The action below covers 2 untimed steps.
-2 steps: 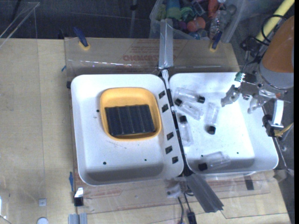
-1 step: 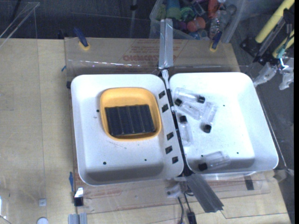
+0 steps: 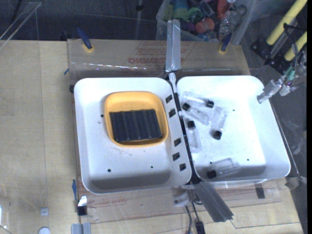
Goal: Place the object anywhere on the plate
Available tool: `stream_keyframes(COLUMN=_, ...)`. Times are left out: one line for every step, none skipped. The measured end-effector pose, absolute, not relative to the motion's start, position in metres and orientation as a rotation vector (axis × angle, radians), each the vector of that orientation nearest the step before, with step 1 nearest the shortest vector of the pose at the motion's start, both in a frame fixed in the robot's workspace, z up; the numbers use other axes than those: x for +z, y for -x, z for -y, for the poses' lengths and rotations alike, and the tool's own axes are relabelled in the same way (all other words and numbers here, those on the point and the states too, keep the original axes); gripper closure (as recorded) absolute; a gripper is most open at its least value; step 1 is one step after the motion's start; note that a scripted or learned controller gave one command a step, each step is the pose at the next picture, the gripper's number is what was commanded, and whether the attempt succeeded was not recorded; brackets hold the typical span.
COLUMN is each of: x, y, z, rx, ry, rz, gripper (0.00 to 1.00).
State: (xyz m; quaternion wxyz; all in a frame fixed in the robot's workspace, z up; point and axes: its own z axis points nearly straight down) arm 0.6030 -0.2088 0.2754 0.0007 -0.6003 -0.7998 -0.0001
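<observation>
A yellow plate (image 3: 111, 104) sits in the left bin (image 3: 87, 145). A dark grey ridged block (image 3: 135, 125) lies flat on the plate and covers most of its middle. Several clear plastic vials with black caps lie loose in the right bin (image 3: 253, 130): one at the upper left (image 3: 196, 103), one near the middle (image 3: 218, 123), one by the divider (image 3: 192, 135) and one at the front edge (image 3: 225, 166). My gripper (image 3: 267, 94) hovers over the right bin's far right rim, apart from all the vials and with nothing seen in it.
A metal divider strip (image 3: 174, 106) with black tabs runs between the two bins. A clear tub of colourful toys (image 3: 204, 9) stands behind the bench. Yellow foam tubes (image 3: 287, 18) lean at the back right.
</observation>
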Motion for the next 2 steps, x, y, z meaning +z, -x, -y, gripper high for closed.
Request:
stream_keyframes(x=0.253, y=-0.630, z=0.222, rx=-0.002, ry=1.447, rz=2.796, gripper=0.00)
stream_keyframes(x=0.235, y=-0.669, z=0.220, rx=-0.002, ry=1.014, rz=2.983, gripper=0.00)
